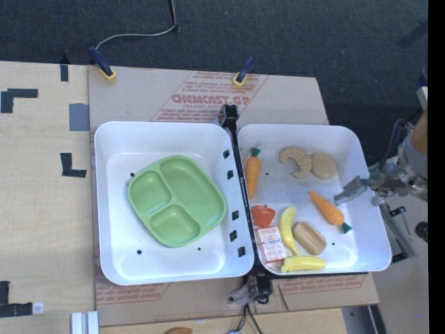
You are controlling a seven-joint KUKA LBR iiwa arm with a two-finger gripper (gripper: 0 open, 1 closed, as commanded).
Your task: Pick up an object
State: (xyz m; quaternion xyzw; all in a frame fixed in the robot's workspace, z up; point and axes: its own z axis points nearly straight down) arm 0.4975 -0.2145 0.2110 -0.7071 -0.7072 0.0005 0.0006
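An orange carrot (327, 208) is lying in the right bin (361, 252), beside a bun (309, 238) and a banana (287, 223). The pincer (356, 188) is hovering just beside the carrot, holding nothing; its opening cannot be told.

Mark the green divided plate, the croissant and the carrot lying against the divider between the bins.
green divided plate (176, 200): camera view, on the ridge where its compartments meet.
croissant (297, 161): camera view, middle of its curve.
carrot (252, 175): camera view, mid orange body.
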